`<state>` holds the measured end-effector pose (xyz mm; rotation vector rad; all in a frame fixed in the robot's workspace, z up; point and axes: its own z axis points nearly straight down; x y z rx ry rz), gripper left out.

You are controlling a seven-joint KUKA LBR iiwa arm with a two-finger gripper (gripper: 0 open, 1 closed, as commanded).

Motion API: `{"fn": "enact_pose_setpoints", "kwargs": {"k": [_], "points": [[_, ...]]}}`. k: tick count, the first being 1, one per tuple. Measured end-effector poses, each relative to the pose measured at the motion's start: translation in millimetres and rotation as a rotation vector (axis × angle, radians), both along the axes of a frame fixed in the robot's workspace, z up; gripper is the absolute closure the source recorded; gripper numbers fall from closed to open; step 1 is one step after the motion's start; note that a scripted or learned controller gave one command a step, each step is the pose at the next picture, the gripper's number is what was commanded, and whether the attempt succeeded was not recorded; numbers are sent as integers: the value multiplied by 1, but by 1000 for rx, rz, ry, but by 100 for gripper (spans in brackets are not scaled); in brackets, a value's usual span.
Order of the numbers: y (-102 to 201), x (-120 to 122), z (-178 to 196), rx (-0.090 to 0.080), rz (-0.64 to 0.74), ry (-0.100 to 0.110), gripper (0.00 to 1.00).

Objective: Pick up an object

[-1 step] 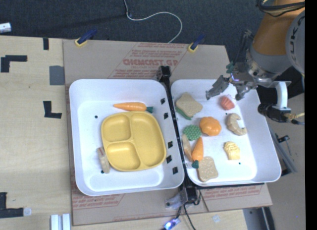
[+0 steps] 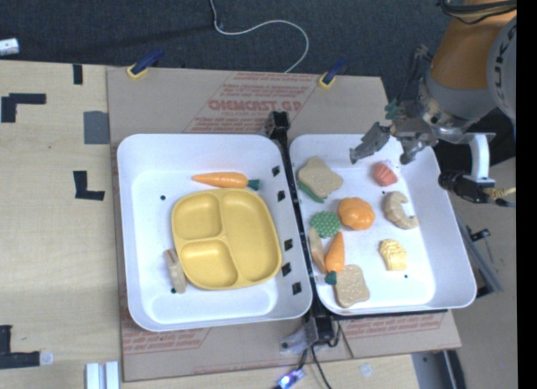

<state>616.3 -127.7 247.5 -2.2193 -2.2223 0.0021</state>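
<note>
Nothing is lifted yet. Left of the divider (image 2: 288, 203) between the bins, a yellow tray (image 2: 225, 239) and a carrot (image 2: 221, 180) lie untouched. Right of it, the small red piece (image 2: 384, 173) rests on the bin floor, directly under the tool (image 2: 387, 152), whose fingers hang spread apart with nothing between them. The descent and grasp remain.

Left white bin (image 2: 138, 169) holds a yellow divided plate (image 2: 225, 239) and an orange carrot (image 2: 220, 180). Right white bin (image 2: 445, 245) has an orange round fruit (image 2: 357, 213), green broccoli (image 2: 325, 224) and tan bread (image 2: 319, 178). Brown cardboard (image 2: 243, 102) bears red print.
</note>
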Motion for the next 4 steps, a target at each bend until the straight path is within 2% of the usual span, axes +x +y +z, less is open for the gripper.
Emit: {"fn": "enact_pose_setpoints", "kwargs": {"k": [3, 4], "points": [[2, -21, -153, 0, 0, 5, 0], [3, -22, -164, 0, 0, 1, 0]]}}
